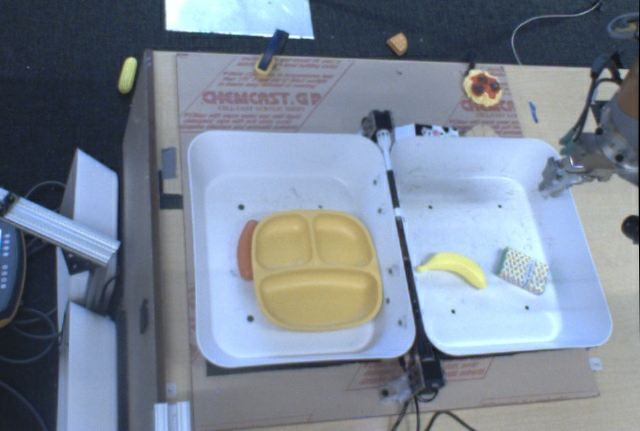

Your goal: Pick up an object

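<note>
Over the right bin's [590, 304] far edge, the gripper [562, 175] hangs; its fingers look blurry, maybe apart, holding nothing.

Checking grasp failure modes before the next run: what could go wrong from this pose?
1. The gripper sits at the right bin's far rim; descending there could strike the wall.
2. The banana is curved and may roll out of a pinch.
3. The patterned block lies near the bin's right wall, leaving little finger clearance.
</note>
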